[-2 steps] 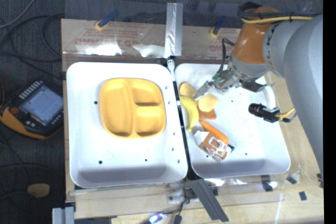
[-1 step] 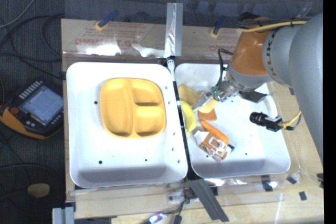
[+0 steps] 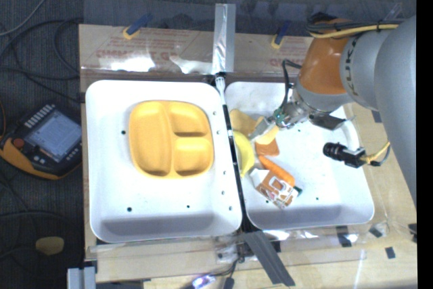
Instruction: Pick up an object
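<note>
In right bin, orange stick diagonal

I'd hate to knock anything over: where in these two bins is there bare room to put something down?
Bare floor: left bin along its near wall, below the yellow divided tray; right bin in its near right corner. Crowded: that bin's left side, small items beside the pincer.

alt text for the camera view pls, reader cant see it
A grey and orange arm reaches from the right into the right bin, its gripper at a cluster of small yellow and orange items by that bin's left wall. The left bin holds a yellow divided tray.
</note>
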`<act>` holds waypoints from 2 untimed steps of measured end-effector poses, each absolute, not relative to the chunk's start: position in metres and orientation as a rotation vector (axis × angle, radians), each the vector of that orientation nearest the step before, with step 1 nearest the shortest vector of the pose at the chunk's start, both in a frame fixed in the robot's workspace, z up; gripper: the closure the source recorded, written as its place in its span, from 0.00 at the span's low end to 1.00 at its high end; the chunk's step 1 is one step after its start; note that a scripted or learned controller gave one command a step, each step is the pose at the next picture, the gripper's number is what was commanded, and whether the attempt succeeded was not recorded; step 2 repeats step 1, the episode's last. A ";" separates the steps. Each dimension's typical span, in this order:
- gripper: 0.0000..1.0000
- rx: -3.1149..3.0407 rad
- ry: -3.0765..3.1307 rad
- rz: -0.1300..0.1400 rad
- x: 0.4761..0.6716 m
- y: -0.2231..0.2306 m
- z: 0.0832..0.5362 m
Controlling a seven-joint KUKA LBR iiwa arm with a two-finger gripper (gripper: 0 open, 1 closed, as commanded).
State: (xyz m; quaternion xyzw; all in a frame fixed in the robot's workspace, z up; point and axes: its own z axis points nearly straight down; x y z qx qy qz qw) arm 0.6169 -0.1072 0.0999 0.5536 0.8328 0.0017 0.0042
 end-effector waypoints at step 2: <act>1.00 1.776 2.590 -0.001 0.652 -0.011 0.211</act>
